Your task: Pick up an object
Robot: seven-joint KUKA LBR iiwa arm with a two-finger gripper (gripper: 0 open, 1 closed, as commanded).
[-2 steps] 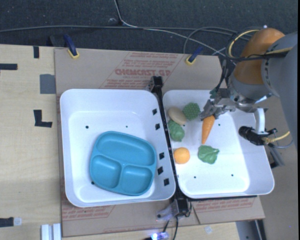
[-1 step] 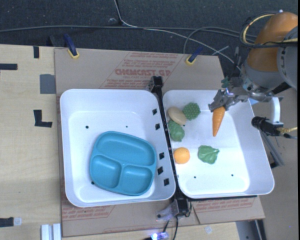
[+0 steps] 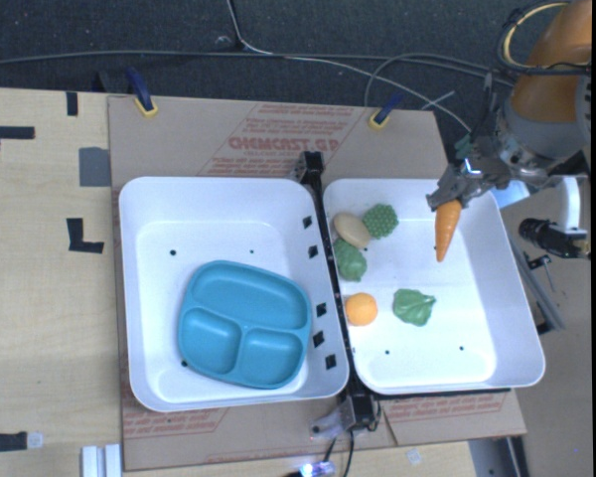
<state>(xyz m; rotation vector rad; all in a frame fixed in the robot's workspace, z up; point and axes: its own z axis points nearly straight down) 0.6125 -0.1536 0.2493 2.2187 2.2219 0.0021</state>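
Leftmost, I log the bench [image 3: 40, 296], light wood with dark tape marks, and on it a brown board [image 3: 268, 137] held by two blue-and-yellow clamps at its far edge.

Left bin [image 3: 144, 207]: white, shallow. It holds one blue sectioned tray [image 3: 243, 324], lying flat toward the near side, three compartments facing up.

Right bin [image 3: 497, 296]: white, shallow, set just beside the left bin along a row of black clips. Contents, left to right:
- a beige potato-like piece [image 3: 352, 230], near the far-left corner;
- a green leafy piece [image 3: 350, 261], touching the beige one on its near side;
- an orange round fruit [image 3: 361, 309], near the left wall, apart from the green piece above it;
- a broccoli head [image 3: 381, 219], just beside the beige piece on its right;
- a green lettuce-like piece [image 3: 413, 307], near the bin's middle, well apart from the fruit.

Task item: carrot [image 3: 446, 230], orange, hanging point-down over the right bin's far-right part, raised clear of the floor as far as I can judge.

Arm: grey with orange band [image 3: 566, 33], entering from the upper right and angled down toward the bin. Its hand [image 3: 458, 195] sits above the far-right rim, fingers pinched on the carrot's thick top end.
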